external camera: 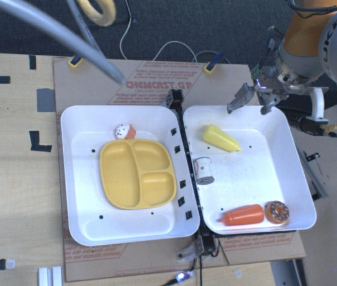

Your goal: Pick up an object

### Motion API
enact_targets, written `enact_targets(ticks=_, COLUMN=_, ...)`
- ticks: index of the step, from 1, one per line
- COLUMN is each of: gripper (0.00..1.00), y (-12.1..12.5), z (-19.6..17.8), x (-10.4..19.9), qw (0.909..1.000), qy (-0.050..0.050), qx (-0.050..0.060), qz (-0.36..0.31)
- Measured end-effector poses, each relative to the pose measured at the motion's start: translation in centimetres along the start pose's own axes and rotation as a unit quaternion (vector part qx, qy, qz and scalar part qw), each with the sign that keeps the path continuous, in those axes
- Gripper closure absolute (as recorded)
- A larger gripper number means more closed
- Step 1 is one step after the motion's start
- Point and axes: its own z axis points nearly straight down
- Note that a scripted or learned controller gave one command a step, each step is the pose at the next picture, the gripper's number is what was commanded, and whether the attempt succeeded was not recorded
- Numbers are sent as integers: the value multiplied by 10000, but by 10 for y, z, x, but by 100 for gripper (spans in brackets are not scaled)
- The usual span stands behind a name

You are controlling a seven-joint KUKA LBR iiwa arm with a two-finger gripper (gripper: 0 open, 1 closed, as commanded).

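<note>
My gripper [253, 99] hangs over the far rim of the right bin [287, 159], fingers spread apart and holding nothing. The nearest candidate, the yellow cone [220, 138], lies inside that bin, just down-left of my fingertips. Its long axis runs diagonally, narrow tip pointing away from me. The carrot [243, 215] and donut [277, 212] lie farther, against the bin's near wall.
</note>
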Motion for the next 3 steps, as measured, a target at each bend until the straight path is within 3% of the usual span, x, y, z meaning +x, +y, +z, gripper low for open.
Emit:
enact_targets(ticks=1, gripper=0, y=2, z=-8, x=0, qw=10000, qy=-10, qx=-66, qz=-15)
enact_targets(ticks=3, gripper=0, y=11, z=87, x=8, qw=10000, qy=-10, qx=-43, qz=-14)
